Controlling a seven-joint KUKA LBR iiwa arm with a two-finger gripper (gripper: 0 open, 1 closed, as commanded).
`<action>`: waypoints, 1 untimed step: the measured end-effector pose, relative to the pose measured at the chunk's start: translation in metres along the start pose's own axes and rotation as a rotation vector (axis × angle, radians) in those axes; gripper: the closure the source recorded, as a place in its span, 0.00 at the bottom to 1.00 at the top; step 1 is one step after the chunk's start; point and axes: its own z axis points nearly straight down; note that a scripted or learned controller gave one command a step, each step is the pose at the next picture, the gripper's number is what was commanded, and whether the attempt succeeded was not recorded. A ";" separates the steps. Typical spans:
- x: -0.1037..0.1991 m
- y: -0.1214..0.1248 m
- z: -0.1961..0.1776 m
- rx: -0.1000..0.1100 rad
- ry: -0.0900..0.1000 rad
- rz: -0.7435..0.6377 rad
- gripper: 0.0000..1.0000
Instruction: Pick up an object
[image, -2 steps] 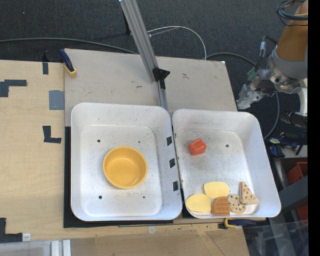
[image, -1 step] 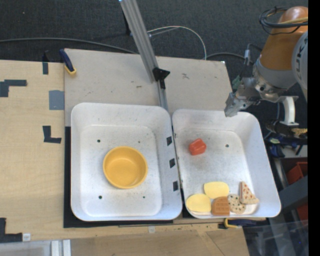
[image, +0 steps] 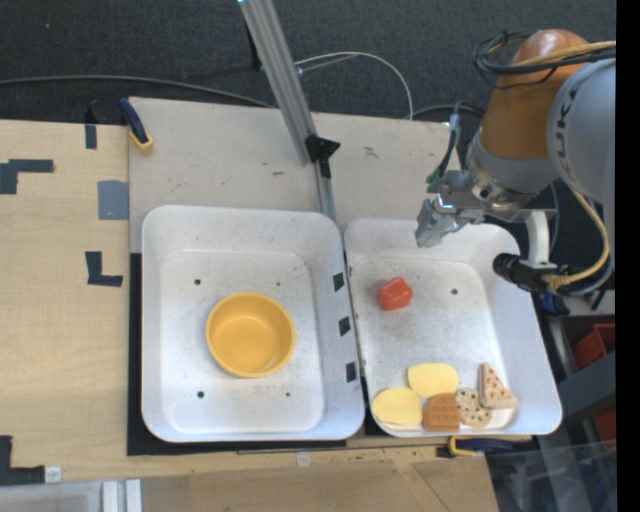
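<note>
Arm's fingers (image: 432, 232) indistinct; arm cropped right

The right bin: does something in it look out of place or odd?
Nothing is spilled or damaged. The red piece lies alone mid-bin, while the yellow pieces and other toy foods crowd the near rim of the right bin.

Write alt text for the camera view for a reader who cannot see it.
A grey robot arm reaches in from the right, its hand above the far rim of the right bin, which holds a red block and a cluster of toy foods at its near edge. The left bin holds a yellow bowl.
</note>
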 end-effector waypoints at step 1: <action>0.052 -0.031 0.004 0.001 0.000 0.000 1.00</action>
